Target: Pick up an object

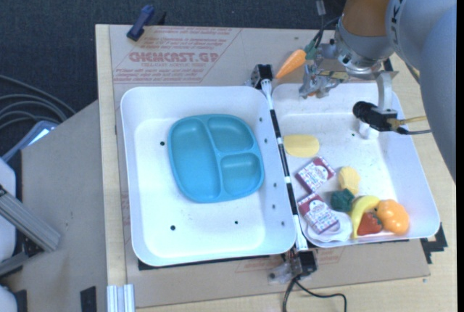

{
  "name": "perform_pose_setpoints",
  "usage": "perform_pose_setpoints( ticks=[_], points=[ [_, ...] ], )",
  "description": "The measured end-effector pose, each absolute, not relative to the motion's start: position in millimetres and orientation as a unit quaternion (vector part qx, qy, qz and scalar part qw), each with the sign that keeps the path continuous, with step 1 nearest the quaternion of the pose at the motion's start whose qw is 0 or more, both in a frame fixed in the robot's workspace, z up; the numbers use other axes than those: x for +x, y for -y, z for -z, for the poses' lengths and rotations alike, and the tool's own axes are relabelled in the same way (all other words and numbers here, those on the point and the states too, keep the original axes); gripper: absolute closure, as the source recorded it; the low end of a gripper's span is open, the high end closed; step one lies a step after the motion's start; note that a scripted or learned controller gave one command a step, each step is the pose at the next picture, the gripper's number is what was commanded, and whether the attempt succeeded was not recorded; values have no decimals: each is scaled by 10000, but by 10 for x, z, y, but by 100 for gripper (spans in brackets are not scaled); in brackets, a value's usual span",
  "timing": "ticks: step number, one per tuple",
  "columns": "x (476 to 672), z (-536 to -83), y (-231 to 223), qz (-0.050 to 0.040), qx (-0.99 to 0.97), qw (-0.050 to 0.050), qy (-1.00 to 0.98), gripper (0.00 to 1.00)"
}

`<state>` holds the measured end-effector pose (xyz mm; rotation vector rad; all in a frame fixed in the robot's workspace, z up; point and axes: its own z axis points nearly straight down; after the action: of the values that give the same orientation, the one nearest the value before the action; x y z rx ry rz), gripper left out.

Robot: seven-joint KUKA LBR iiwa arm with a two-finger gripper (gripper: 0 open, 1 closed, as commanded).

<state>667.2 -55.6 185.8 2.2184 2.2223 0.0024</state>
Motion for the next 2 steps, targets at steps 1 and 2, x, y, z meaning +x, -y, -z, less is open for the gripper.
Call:
perform_pose_setpoints(
  ticks=[1, 2],
  points=[
    [6234, -2222, 365, 5, 7066, -13, -7076, 100],
    [5143, -2791, -11, 7, 7067, -16, -7075, 100]
  ],
)
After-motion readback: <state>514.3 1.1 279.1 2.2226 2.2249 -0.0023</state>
